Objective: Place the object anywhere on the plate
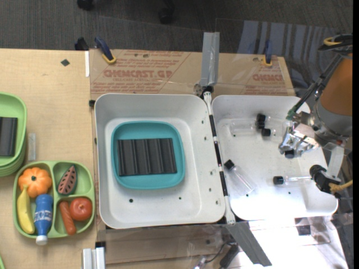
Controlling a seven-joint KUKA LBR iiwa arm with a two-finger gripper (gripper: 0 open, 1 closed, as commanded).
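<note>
A teal square plate lies in the left white bin, with a dark ribbed pad covering its middle. Several small clear tubes with black caps lie scattered in the right bin: one near the back, one by the left wall, one toward the front right. My gripper hangs over the right part of the right bin, between the back tube and the front-right tube. I see nothing clearly held in it.
A green divided tray with toy fruit and a bottle sits at the front left of the bench. Another green dish lies behind it. Cardboard with clamps runs behind the bins. The grey arm enters from the right.
</note>
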